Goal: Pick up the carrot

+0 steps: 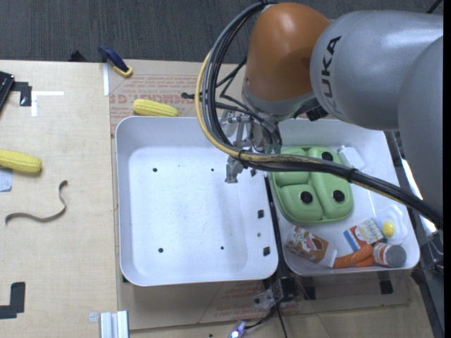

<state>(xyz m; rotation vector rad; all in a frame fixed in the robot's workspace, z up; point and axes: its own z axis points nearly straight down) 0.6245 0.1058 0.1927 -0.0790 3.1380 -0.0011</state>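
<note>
Looming closest to my camera is the arm (pixel 366 62), its orange band right under the lens, so it hides much of what I need. Going left to right: on the counter (pixel 56 259) lies a corn cob (pixel 20 162) and a curled cord (pixel 39 213), with a second cob (pixel 155 108) just beyond the left bin (pixel 141 259). Over the seam between the bins hangs the claw (pixel 234 173), low over the left bin's right side; I cannot tell how it is set or whether it has anything. In the right bin (pixel 317 270) sits a green tray (pixel 313 185), then a snack packet (pixel 308 243). My carrot (pixel 354 258) lies at the near edge beside a grey can (pixel 391 254), well apart from the claw.
</note>
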